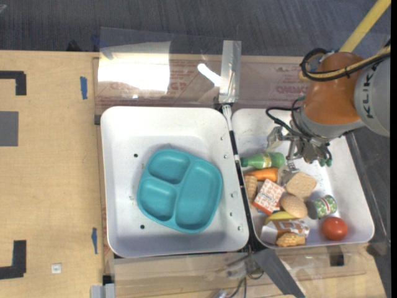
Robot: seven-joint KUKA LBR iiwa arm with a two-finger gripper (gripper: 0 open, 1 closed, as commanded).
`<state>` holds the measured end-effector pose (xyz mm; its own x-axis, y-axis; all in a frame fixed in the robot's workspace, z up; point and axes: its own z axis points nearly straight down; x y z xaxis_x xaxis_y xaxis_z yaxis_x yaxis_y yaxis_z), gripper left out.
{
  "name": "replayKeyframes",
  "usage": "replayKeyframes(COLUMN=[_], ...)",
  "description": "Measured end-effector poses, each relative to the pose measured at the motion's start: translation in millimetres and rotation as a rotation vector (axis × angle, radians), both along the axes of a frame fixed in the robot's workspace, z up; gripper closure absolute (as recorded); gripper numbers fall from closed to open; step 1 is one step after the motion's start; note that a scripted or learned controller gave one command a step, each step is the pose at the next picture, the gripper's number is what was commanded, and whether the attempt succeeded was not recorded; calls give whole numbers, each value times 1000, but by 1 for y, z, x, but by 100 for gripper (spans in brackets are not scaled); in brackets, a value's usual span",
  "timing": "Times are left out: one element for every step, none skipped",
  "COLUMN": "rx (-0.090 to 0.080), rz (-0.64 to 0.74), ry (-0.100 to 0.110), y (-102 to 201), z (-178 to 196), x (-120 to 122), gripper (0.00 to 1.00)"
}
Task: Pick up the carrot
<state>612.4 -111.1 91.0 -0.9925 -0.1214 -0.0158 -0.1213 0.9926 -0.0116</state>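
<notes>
The carrot [265, 174] lay in the right bin [360, 194], near its left wall, just below a green bottle [262, 161] and touching a red-and-white carton [269, 196]; the toy foods were heaped together, leaving little free room around it. The left bin [118, 166] held a teal divided plate [180, 190]. The gripper [302, 154] hung over the right bin's upper part, just right of the carrot, presumably positioned for a descent. Whether it was wide or narrow could not be told; nothing was seen held.
</notes>
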Motion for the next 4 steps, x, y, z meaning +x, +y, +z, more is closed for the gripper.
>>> replayKeyframes(rx=[2,9,12,12], rz=[-288,-174,-245,-243], ry=[-1,0,2,-16], y=[6,18,19,20], z=[-1,-1,-1,15], x=[-32,-8,-67,-61], gripper=[0,0,0,100])
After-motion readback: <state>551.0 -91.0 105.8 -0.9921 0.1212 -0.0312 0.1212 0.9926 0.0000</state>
